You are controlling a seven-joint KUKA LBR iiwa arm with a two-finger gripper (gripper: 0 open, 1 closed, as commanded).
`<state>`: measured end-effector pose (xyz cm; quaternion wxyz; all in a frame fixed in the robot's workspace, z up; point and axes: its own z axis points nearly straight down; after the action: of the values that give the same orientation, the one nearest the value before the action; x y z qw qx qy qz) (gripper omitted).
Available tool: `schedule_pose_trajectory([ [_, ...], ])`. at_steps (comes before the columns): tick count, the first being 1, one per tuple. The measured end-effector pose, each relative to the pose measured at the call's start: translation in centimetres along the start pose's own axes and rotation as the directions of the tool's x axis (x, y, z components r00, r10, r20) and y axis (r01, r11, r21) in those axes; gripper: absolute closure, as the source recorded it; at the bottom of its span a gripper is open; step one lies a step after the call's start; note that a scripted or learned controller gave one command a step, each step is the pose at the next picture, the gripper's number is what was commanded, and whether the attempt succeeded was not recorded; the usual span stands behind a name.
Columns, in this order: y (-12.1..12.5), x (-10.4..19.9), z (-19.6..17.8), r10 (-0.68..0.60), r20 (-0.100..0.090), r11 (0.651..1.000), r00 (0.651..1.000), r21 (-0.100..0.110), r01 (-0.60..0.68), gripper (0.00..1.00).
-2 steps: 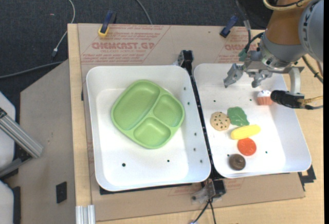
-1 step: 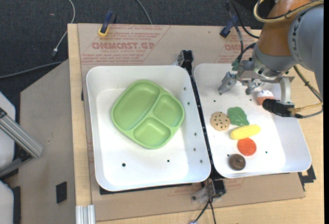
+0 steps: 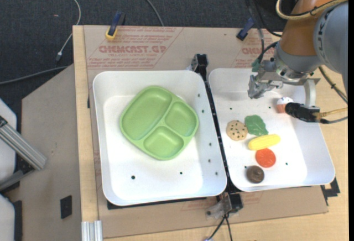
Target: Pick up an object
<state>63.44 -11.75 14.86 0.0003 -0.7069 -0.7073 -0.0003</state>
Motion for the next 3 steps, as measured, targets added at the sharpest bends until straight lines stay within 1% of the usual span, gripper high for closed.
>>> schedule_pose_trajectory([
  [1,-0.4,-0.2,-4.6,0.001,0.002,1.000,1.000,-0.007,-0.001,1.00],
  [2,0.3,-0.5,-9.3,0.000,0.003,1.000,1.000,-0.007,0.000,1.00],
  [3,0.4,-0.5,-12.2,0.000,0.002,1.000,1.000,-0.006,0.000,1.00],
])
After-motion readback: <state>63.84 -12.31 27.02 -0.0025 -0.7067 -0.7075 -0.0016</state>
